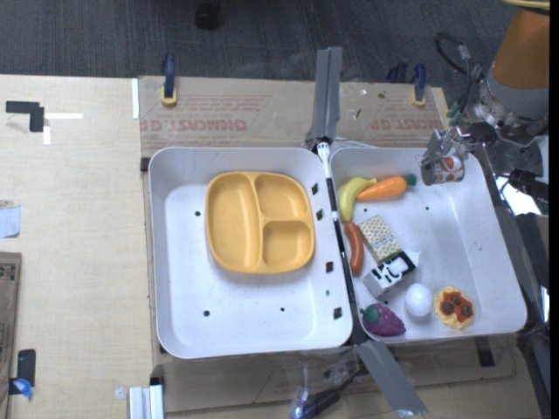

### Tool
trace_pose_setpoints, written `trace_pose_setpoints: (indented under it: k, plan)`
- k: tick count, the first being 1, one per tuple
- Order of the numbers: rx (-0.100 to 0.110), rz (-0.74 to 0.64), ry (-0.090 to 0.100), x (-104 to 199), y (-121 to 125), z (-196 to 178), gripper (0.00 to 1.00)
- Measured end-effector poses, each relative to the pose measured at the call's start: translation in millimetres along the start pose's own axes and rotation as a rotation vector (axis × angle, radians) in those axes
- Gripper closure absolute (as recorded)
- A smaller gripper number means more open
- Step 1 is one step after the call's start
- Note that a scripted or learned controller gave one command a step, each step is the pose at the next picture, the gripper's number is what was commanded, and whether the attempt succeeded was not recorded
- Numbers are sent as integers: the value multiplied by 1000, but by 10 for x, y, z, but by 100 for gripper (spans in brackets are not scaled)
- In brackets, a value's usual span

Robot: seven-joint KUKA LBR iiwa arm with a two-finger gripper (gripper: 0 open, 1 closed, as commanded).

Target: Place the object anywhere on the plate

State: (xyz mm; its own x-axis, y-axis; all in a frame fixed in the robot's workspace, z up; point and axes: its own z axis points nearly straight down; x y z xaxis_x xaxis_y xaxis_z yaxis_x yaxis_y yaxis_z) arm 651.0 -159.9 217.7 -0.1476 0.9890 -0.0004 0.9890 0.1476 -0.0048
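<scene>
So far nothing lies on the plate (259, 221): the yellow three-compartment dish sits bare in the left bin (175, 321), well to the left of the gripper (444, 162). The gripper hovers over the far right corner of the right bin (498, 234), and something small, white and reddish shows at its tip; whether it is gripped I cannot tell. Just left of the tool lie a smooth plastic carrot (383, 188) and banana (348, 195); nearer the camera from it, a glossy sausage (354, 245), a speckled cracker (378, 236), a round white egg (418, 300), knobbly grapes (384, 319) and a fruit tart (454, 307). Lifting, carrying and release all appear left
</scene>
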Motion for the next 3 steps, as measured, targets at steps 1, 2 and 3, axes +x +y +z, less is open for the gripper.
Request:
trace_pose_setpoints:
  k: [1,2,3]
  plan:
    - [1,54,1,757,185,289,100]
    - [1,116,0,1666,321,281,100]
    - [1,-161,-1,2395,333,281,100]
